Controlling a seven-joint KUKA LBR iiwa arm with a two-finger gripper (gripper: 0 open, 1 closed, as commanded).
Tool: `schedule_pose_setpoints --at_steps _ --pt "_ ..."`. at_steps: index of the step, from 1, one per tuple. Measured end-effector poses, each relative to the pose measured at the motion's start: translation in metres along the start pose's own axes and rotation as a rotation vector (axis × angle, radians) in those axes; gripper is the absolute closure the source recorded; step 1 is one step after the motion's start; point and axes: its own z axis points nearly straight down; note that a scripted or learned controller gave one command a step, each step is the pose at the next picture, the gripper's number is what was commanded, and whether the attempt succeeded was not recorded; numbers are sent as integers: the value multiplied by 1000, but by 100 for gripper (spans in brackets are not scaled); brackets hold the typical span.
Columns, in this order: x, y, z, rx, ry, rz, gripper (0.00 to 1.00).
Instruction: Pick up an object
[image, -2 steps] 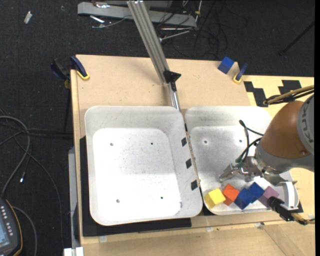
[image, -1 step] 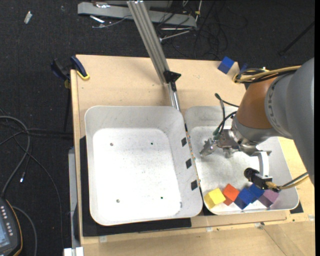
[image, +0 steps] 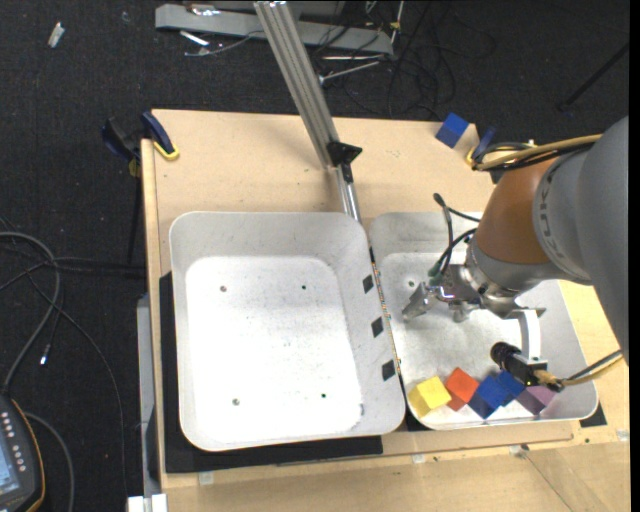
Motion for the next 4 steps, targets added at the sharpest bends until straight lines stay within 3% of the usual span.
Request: schedule_pose_setpoints --at_steps 1,3,4 --pt "0 1 -10 -2 0 -2 100" --pt "0 1 -30 -3 -1 -6 100" --pt "-55 -7 1 0 -1 6 100"
